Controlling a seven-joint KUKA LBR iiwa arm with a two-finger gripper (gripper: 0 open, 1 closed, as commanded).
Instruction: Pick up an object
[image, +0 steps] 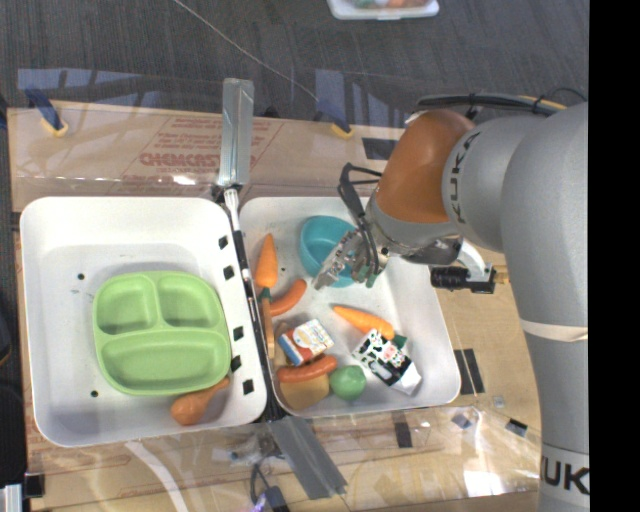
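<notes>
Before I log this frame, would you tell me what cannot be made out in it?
- The gripper: too blurred in the camera view to tell its state.
- The teal bowl: its right side is hidden behind the gripper.
- The small carton: its print is too small to read.
- The tray at the top: cut off by the frame edge.

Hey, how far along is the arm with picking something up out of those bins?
Done so far: the gripper is down in the right-hand white bin, at the edge of the teal bowl. In hand: nothing visibly lifted. Left: everything, including the grasp itself; the orange carrot, green ball and cow-print carton lie on the bin floor.
</notes>
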